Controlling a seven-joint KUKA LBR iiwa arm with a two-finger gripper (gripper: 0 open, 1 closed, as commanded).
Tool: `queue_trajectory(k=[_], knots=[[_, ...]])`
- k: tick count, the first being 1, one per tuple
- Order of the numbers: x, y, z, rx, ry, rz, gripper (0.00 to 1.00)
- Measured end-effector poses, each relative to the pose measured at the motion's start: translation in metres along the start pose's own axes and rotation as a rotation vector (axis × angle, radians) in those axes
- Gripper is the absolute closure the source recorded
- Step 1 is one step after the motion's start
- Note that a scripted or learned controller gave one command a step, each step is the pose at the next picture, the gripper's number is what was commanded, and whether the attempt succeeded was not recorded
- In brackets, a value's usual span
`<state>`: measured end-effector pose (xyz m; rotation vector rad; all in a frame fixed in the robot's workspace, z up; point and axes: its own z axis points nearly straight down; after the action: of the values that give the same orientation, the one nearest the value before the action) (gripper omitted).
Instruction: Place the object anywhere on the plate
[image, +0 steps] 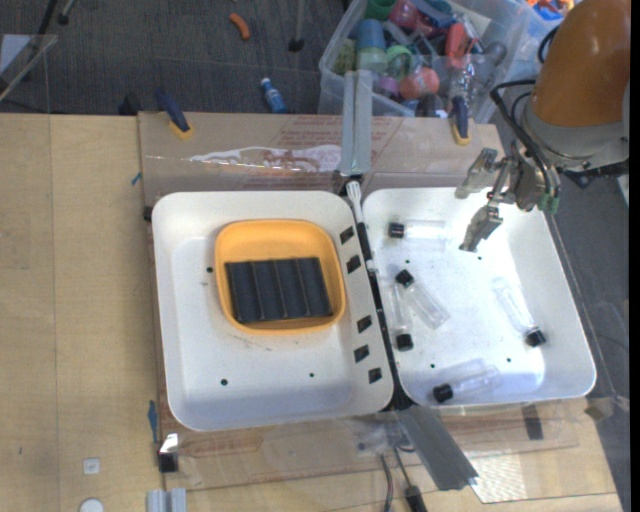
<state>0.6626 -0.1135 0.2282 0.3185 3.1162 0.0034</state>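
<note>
An orange plate sits in the left bin. A black ridged block lies flat on the plate and covers most of its middle. In the right bin lie several clear vials with black caps, among them one near the back left, one in the middle and one at the front. My gripper hangs over the back of the right bin, above the bin floor. It is open, with nothing between its fingers.
Another vial lies near the right bin's right wall. A raised divider with black clips separates the bins. A clear box of colourful items stands behind the bins. The arm's orange band looms at the upper right.
</note>
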Motion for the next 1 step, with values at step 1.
queue_trajectory(k=[1], knots=[[-0.0018, -0.0141, -0.0015, 0.001, -0.001, -0.063, 0.00]])
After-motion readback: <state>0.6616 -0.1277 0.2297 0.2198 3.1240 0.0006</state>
